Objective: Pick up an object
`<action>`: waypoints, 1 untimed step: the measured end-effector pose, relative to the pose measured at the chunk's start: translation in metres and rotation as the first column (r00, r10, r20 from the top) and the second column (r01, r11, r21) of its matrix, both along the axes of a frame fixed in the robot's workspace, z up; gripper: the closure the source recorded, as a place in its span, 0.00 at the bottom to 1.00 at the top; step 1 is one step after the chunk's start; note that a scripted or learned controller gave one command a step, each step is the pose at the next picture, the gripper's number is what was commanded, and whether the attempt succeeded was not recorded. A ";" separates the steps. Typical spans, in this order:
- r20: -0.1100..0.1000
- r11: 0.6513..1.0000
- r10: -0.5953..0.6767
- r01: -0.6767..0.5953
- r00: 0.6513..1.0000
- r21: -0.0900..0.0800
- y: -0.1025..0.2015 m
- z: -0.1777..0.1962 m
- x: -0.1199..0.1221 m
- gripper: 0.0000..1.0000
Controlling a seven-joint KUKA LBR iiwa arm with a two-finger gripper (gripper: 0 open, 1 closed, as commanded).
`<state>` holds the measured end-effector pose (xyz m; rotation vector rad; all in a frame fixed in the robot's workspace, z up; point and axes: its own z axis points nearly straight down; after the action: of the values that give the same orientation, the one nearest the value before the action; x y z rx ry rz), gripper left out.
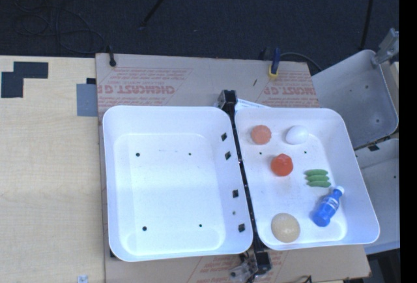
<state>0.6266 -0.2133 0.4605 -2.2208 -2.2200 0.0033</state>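
The right bin (357, 164) holds several small objects. A pale orange ball (260, 134) and a white egg-shaped piece (296, 135) lie near its far edge. A red round object (281, 165) sits at the middle. Green pea pods (317, 177) lie to its right. A blue bottle with a white cap (327, 206) rests tilted near the right wall. A beige round object (285, 227) sits by the near edge. All of them lie apart from one another.
The left bin (111, 177) stands beside the right one, with a black clip strip (238, 164) along the shared edge. Both rest on a cardboard sheet (169, 83). A grey metal plate (361, 92) stands at the right. Wooden bench top (45, 164) spreads to the left.
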 end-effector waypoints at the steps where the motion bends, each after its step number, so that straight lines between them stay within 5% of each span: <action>1: 0.009 1.000 0.003 -0.003 1.000 -0.002 0.019 0.082 0.018 0.00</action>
<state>0.6446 -0.1941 0.5427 -2.2229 -2.2282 -0.0045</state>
